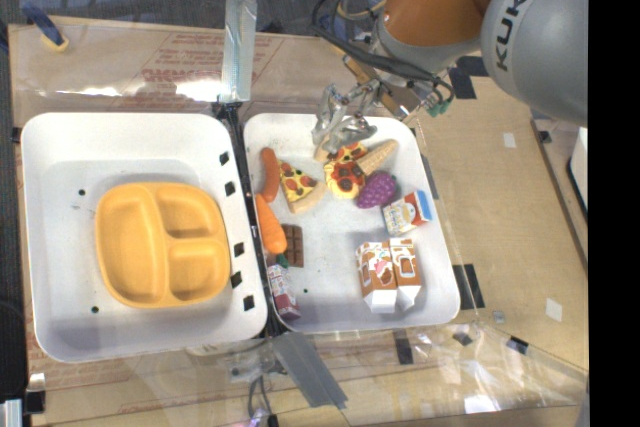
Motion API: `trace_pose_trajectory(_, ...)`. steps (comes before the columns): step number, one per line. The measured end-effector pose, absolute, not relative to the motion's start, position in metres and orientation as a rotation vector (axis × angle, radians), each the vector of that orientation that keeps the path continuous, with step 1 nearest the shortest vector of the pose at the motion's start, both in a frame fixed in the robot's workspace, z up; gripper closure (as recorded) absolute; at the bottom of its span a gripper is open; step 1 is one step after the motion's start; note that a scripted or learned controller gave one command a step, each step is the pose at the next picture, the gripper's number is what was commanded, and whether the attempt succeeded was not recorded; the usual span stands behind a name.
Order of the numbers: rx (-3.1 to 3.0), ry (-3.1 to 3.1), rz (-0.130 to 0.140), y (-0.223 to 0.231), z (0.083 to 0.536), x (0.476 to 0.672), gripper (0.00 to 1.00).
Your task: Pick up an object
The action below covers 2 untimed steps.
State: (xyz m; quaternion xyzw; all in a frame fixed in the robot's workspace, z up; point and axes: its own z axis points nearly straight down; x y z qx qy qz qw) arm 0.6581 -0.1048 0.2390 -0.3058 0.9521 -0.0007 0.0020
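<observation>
While arm reaches in, gripper [340,120] hangs above right bin [440,290].

The grey arm [540,25] bears the black lettering "KUKA".

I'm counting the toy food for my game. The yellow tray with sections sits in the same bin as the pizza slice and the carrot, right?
Not quite. The camera view shows the yellow tray alone in the left bin. The pizza slice and the carrot lie in the right bin, with the other toy food.
</observation>
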Motion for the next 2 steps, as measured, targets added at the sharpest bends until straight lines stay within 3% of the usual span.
trace_pose_trajectory(1,-0.722,3.056,-0.001,-0.128,0.292,0.657,1.0)
trace_pose_trajectory(2,-1.209,2.908,0.012,-0.21,0.162,0.655,1.0)
